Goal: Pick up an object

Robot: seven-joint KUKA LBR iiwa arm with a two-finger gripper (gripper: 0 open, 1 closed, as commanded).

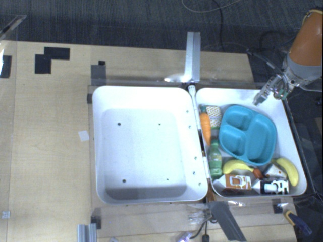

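Your pincer hangs over the far right corner of the right white bin. It is small and blurry from here, so you cannot tell if it is apart or together. You can see nothing between its tips. Behind it, the grey arm with the orange band comes in from the right.

Just below and left of the pincer lies a blue plastic tray with sections. It is tilted and rests on other things in the right bin. No part of the pincer touches it.

Along the left wall of that bin you see an orange carrot-shaped toy, and below it a small green bottle. A speckled packet peeks out near the top, between the carrot and the tray.

At the near end of the bin lie two yellow bananas: one under the tray's near edge, one by the right wall. Between them sit a brown box with a label and a dark bottle lying on its side.

The left white bin sits beside the right one, on the pale wooden bench.
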